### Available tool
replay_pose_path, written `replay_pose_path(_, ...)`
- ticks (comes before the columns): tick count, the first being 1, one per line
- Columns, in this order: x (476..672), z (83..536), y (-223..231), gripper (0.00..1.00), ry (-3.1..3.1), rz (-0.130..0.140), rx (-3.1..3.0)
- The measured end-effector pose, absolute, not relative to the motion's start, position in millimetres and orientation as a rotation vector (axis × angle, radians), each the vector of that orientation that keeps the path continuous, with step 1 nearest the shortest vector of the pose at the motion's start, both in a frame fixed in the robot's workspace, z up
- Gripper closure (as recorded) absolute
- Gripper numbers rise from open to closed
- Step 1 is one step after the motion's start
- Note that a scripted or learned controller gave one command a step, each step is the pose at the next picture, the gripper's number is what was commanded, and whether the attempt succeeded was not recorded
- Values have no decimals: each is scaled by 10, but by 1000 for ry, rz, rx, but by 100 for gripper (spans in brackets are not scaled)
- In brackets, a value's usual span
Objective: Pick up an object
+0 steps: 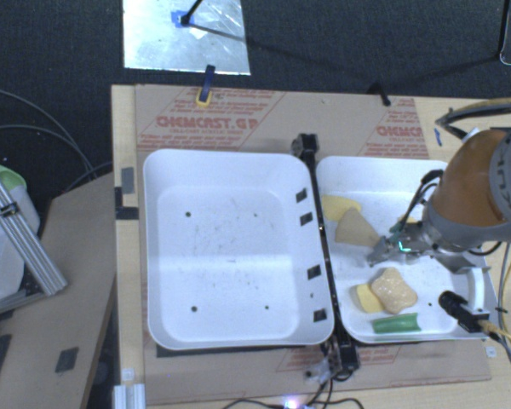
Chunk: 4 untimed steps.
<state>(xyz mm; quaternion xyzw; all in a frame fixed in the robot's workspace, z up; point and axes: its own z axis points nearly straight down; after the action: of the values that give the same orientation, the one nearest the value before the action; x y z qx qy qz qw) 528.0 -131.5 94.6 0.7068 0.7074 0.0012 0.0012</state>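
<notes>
In the camera view, the arm (481, 190) reaches in from the right and bends down over the right bin (366, 170), with its gripper (390, 250) low among the objects there. Whether the jaws are open or closed I cannot tell; the tip is small and partly lost against the white floor of the bin, and nothing shows clearly between them. The candidates for picking all lie in this bin: a yellow wedge (341, 205) near the divider, a tan cone-shaped piece (353, 227) just beside it and just left of the gripper, a beige lumpy piece (395, 289) below the gripper, touching a small yellow block (367, 297), and a green stick-shaped piece (396, 322) along the near wall. The left bin (166, 167) holds no objects. Judging from this, the task is at the approach or grasp stage: the gripper is down at object level, closest to the tan cone-shaped piece, but no object appears lifted off the bin floor. Securing a grip and raising the object are seemingly left to do.
</notes>
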Motion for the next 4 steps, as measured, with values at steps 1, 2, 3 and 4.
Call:
replay_pose_path(1, 5639, 1077, -1666, 0, 2216, 4, 2216)
replay_pose_path(2, 4900, 1198, -1012, 0, 2232, 0, 2219)
replay_pose_path(3, 5334, 1883, -415, 0, 2231, 14, 2204)
replay_pose_path(4, 4862, 2944, 615, 0, 2233, 15, 2204)
